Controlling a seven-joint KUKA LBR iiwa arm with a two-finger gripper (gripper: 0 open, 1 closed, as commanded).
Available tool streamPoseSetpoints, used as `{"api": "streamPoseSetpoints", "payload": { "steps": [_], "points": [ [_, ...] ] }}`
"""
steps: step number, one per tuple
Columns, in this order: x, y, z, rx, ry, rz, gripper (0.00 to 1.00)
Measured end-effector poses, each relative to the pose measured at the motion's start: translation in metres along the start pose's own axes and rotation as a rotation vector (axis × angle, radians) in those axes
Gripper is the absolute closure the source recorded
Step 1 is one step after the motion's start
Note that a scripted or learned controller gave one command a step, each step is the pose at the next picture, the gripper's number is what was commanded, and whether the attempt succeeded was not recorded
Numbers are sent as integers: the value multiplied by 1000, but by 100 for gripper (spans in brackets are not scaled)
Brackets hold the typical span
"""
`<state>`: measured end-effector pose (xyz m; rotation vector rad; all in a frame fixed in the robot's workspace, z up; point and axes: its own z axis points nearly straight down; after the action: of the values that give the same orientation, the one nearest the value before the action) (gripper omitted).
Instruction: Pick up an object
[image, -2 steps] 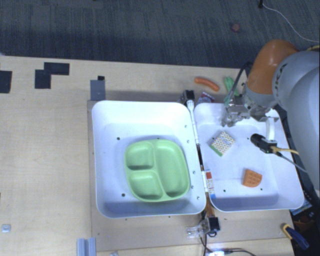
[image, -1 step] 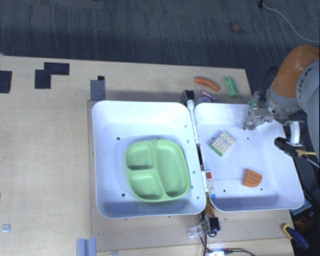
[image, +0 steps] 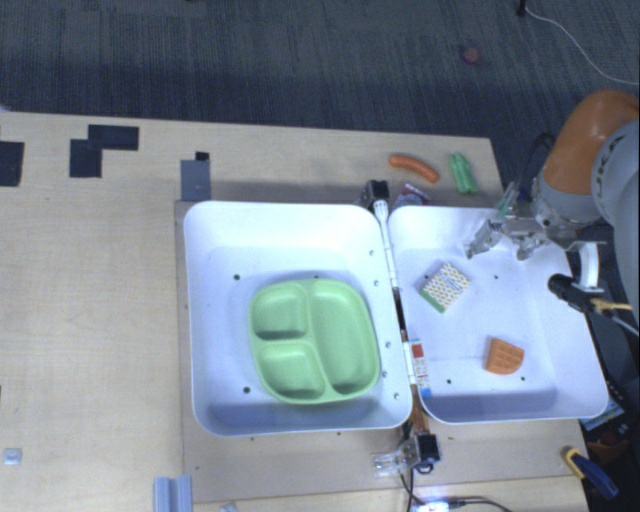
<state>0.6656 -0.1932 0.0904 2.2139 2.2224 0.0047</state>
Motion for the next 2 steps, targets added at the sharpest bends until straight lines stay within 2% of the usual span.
{"api": "streamPoseSetpoints", "payload": {
  "steps": [1,2],
  "points": [
    [42,-74,4,1,1,1,0],
    [43,-158,-16,4,1,3,0]
  ]
}}
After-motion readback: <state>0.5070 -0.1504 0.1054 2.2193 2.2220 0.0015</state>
